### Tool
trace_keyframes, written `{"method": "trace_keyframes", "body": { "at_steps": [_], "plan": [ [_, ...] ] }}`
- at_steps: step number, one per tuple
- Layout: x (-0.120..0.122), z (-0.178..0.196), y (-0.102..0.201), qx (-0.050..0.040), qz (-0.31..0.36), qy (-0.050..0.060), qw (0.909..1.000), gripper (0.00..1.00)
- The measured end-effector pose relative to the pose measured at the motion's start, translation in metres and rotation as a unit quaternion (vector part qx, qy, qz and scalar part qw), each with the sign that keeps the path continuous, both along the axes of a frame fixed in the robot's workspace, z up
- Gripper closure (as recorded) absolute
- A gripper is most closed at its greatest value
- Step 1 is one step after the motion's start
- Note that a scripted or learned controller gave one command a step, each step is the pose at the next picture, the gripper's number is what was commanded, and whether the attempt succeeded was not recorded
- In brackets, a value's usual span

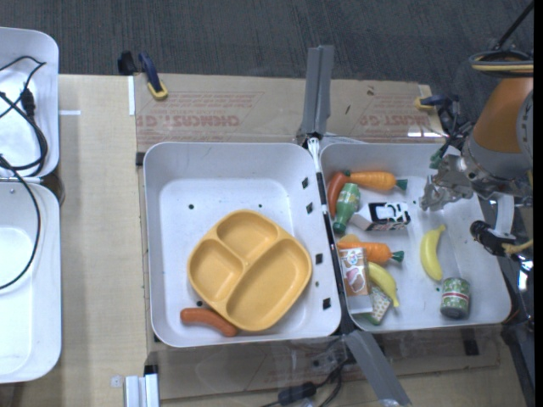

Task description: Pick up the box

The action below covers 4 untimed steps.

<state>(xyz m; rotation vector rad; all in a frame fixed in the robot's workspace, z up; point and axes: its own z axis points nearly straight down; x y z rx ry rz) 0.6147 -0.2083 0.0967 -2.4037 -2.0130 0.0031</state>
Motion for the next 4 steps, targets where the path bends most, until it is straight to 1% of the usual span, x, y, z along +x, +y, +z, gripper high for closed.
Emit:
{"method": "trace_keyframes", "body": {
  "at_steps": [1, 4],
  "plan": [
    [0.0009, -0.0003, 0.0039, 0.0026, 0.002, 0.0, 1.0, 0.0],
    [0.0009, -0.0003, 0.0039, 0.0026, 0.002, 0.0, 1.0, 0.0]
  ]
}}
